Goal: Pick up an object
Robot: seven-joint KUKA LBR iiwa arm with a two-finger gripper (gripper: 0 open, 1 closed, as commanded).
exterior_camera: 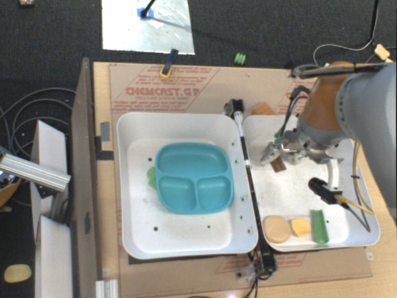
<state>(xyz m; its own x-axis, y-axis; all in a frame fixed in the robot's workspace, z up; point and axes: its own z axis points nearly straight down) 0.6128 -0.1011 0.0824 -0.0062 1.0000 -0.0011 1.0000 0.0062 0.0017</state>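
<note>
My gripper (pixel 279 154) hangs over the upper left part of the right bin (pixel 356 231), close to the divider between the bins. A small brown block (pixel 278 165) sits right at its tip; whether it is gripped or just lying on the bin floor under it I cannot tell. Along the right bin's front edge lie a round tan disc (pixel 277 228), a small yellow piece (pixel 301 227) and a green bar (pixel 319 226). The left bin (pixel 133 185) holds a teal divided plate (pixel 193 177), with a green item (pixel 151 177) peeking out from under its left side.
The grey arm (pixel 363 104) comes in from the right above the right bin's far side. An orange piece (pixel 263 108) lies on the cardboard behind the right bin. A black clamp (pixel 235 108) sits at the top of the divider.
</note>
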